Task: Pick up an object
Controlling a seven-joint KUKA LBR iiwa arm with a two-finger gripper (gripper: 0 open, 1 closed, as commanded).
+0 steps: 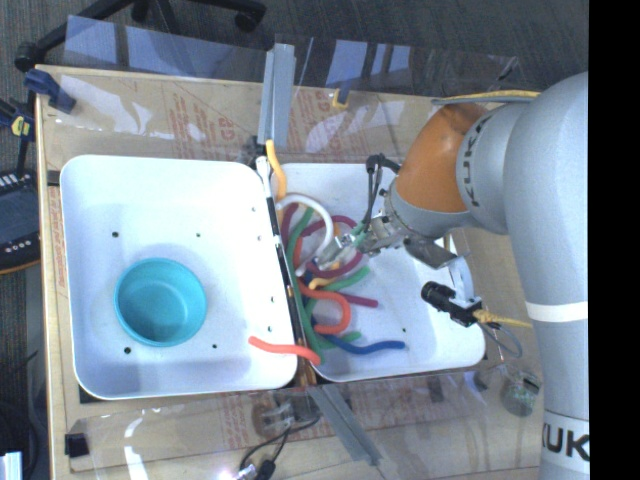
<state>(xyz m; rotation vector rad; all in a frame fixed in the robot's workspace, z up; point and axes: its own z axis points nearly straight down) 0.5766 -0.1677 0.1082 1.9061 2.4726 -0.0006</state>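
Observation:
The right bin (440, 340) holds a tangle of soft ropes: a white loop (310, 211), purple and green strands (345, 282), an orange one (335, 306) and a blue one (372, 347). A pink-orange rope (275, 347) hangs over the divider into the left bin. My gripper (338, 251) is down in the pile, at the white and green strands in the middle of the right bin. The arm's grey body and orange band (435, 168) reach in from the right. The ropes crowd the fingertips.
The left bin (150, 198) contains a teal bowl (161, 301) near its front left. A yellow clip (274, 171) sits at the top of the divider between the bins. A black connector with cable (448, 303) hangs off the wrist over the right bin's right side.

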